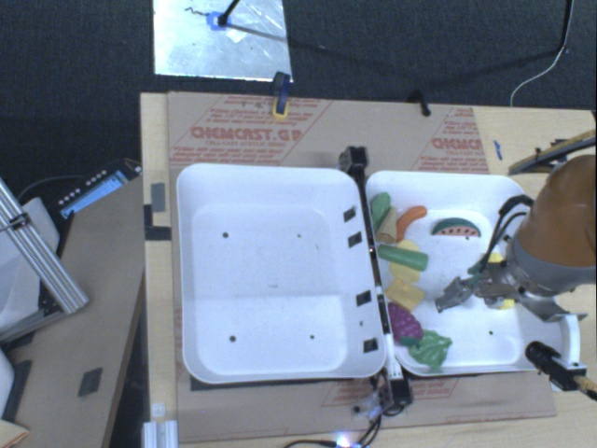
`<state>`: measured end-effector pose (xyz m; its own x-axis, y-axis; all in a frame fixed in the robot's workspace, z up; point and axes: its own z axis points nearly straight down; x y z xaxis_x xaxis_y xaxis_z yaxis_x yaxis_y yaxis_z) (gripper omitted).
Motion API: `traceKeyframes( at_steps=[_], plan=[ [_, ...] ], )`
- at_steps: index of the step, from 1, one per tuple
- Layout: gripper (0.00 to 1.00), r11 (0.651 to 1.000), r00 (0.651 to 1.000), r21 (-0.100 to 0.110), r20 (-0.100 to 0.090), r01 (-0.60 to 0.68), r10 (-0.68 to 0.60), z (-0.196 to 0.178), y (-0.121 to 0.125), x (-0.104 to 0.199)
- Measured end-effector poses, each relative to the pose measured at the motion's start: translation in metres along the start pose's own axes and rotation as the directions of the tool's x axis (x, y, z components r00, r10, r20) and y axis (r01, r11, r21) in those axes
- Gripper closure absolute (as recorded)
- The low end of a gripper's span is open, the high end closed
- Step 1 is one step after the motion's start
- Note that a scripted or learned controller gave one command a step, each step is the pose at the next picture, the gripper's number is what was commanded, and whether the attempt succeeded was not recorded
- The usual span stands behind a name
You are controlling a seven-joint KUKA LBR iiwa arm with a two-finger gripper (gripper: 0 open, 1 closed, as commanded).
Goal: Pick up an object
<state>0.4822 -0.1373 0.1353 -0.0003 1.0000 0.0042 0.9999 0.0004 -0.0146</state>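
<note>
Green leafy plastic toy lies at the near edge of the right shallow white bin, touching a purple lumpy toy. Behind them sit a yellow block, a green cylinder, an orange carrot-like piece and a watermelon slice. Over this bin the grey two-finger gripper hangs with fingers parted, grasping nothing. Beside it sits the left white bin.

Two bins side by side on bench; toy foods clustered along right bin left wall.
</note>
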Motion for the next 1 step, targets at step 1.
traceKeyframes(
  at_steps=[1],
  plan=[
    [0.0, 0.999, 1.0, -0.033, 0.008, 0.008, -0.007, -0.1354, 0.0576, 0.0161]
  ],
)
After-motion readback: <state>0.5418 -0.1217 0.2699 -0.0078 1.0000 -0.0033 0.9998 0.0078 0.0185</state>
